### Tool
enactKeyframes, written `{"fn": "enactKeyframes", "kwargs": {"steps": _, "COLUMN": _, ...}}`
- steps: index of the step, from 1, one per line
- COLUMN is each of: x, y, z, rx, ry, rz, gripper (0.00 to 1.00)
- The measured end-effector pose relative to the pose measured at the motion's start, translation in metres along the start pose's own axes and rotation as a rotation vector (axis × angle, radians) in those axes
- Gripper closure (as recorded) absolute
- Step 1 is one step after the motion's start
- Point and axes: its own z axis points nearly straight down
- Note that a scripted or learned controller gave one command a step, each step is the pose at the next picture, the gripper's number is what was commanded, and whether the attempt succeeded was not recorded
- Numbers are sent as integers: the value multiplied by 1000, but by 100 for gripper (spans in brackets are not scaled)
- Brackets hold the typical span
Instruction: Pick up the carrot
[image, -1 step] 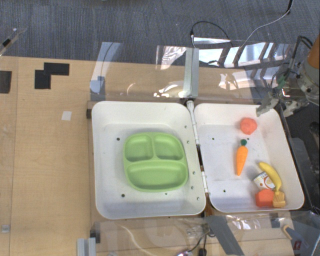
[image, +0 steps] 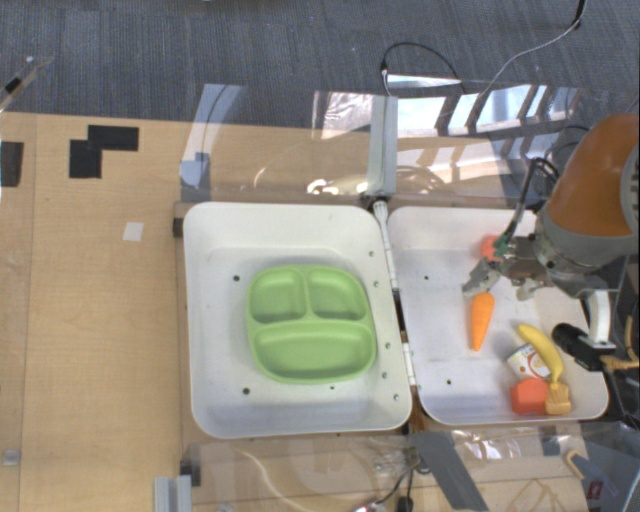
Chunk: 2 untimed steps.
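Note:
The orange carrot (image: 481, 321) lies in the right bin (image: 432, 330), pointing roughly toward the front edge. My gripper (image: 500, 286) hovers just beyond the carrot's upper end, at the end of the grey arm with its orange band (image: 598, 178). Its two grey fingers (image: 476, 282) are spread apart, and the carrot's top sits just below the gap, not between them. The gripper is open and holds nothing.
A banana (image: 543, 351), a small carton (image: 523, 363) and an orange-red block (image: 528, 397) sit in the right bin's front right corner. A red item (image: 489, 245) peeks out behind the gripper. A green divided plate (image: 310, 323) lies in the left bin (image: 215, 330).

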Motion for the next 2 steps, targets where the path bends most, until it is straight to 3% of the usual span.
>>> {"fn": "enactKeyframes", "kwargs": {"steps": 1, "x": -35, "y": 34, "z": 91, "rx": -13, "ry": -2, "rz": -87, "gripper": 0}}
{"fn": "enactKeyframes", "kwargs": {"steps": 2, "x": -56, "y": 35, "z": -7, "rx": -5, "ry": -2, "rz": -149, "gripper": 0}}
